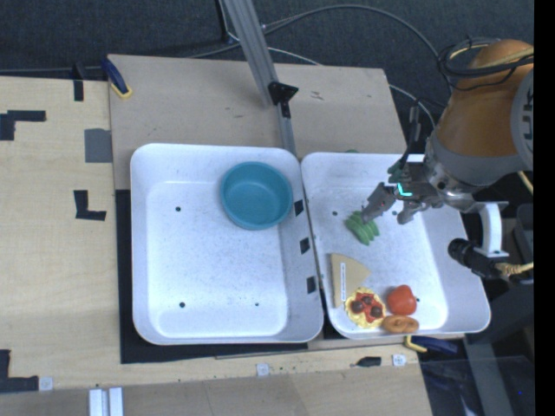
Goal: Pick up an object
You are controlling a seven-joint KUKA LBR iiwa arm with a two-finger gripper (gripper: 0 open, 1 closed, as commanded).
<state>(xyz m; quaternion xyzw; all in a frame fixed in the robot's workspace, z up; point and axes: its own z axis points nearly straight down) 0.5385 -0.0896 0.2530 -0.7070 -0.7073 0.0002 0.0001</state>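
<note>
So the arm [486,120] is a chunky rounded thing, mostly an orange-brown shell up top with a grey section on its right side and a paler grey collar below that. Black cables loop over the top of the orange part and trail off behind it. Down at the wrist there's a small box with a bright teal-green light glowing on it (hard to miss), plus some white bits of bracket around it. The pincer [390,208] itself is dark grey metal, two stubby fingers [376,204] with a slightly shiny finish. Off to the side hangs a white curved piece and a black knobby part.
</note>
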